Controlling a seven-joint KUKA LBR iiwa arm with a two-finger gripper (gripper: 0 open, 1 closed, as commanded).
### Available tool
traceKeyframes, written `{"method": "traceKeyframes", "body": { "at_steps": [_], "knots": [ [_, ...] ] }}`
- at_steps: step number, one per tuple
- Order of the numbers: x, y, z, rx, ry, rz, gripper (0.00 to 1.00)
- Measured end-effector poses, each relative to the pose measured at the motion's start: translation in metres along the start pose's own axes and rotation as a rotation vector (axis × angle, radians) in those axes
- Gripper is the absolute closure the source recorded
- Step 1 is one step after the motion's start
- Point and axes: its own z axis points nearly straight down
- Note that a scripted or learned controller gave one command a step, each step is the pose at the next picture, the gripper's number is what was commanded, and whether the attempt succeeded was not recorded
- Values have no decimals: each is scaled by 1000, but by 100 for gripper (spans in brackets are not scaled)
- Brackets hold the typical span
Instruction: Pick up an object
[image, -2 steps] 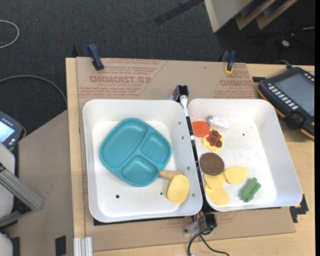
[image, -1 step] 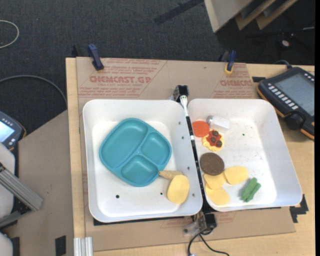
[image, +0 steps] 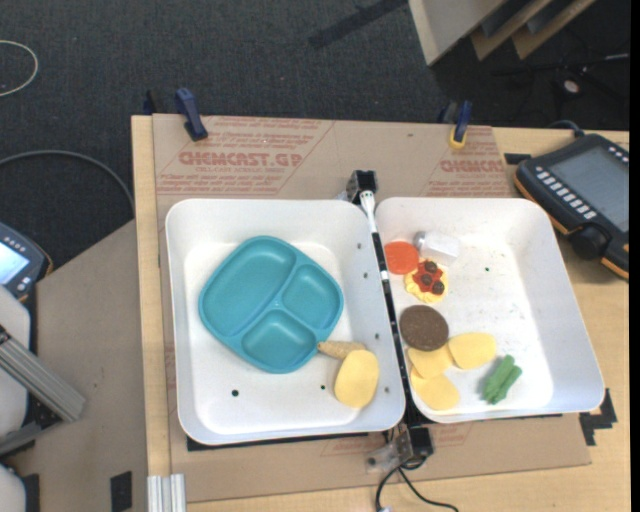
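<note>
- I see no arm over the bins, so I cannot tell how the pincer stands; the pick is not yet begun, by my reading.
- My choice of target is the green toy vegetable (image: 501, 379), lying at about four o'clock in the right bin (image: 560, 300), near the front right corner and apart from its neighbours.
- At its nine o'clock sit three yellow slices (image: 447, 366), touching one another, with a brown disc (image: 424, 327) just beyond them toward eleven o'clock.
- Further toward twelve o'clock I make out a small yellow piece with dark red topping (image: 428, 282), an orange disc (image: 401, 257) and a small pale object (image: 436, 244) I cannot name.
- In the left bin (image: 190, 300) a teal divided plate (image: 270, 303) fills the middle; at its five o'clock a yellow pear-shaped toy (image: 355, 375) lies touching the plate's rim.
- To do this well I would come straight down on the green piece, fingers set across its narrow width, keeping clear of the bin wall at three o'clock.
- I judge the flat slices riskier: thin, crowded, easy to slide off.
</note>
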Motion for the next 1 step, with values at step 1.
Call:
{"method": "traceKeyframes", "body": {
  "at_steps": [1],
  "knots": [
    [27, 0, 0, 1, 0, 1, 100]
  ]
}}
